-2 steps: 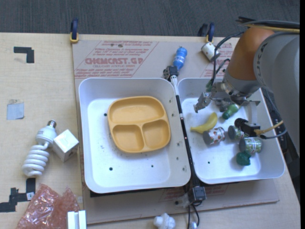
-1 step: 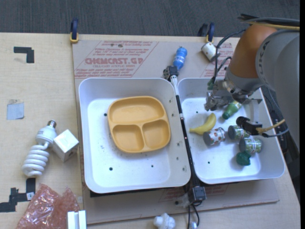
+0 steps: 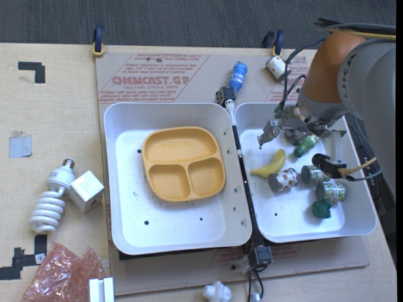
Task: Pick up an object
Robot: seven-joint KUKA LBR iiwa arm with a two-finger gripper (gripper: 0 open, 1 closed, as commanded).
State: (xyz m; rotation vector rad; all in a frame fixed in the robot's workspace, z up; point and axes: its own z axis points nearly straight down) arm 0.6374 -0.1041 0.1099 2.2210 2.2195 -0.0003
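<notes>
My gripper [image 3: 269, 134] hangs over the back left part of the right bin [image 3: 271, 222], its fingers open with nothing between them. Just in front of it lies a yellow banana [image 3: 271, 164]. A green bottle [image 3: 306, 145] lies to the gripper's right, close under the wrist. Nearer the front are a small red-and-white can [image 3: 284, 178], a grey can [image 3: 313, 173], a green-labelled can [image 3: 334, 190] and a green toy [image 3: 322, 209].
The left bin [image 3: 126, 219] holds a yellow divided plate [image 3: 184, 163]. Outside the bins, a spiral light bulb [image 3: 50, 200], a white cube [image 3: 87, 189] and a red mesh bag [image 3: 60, 272] lie at the left. A blue bottle [image 3: 237, 76] lies behind the bins.
</notes>
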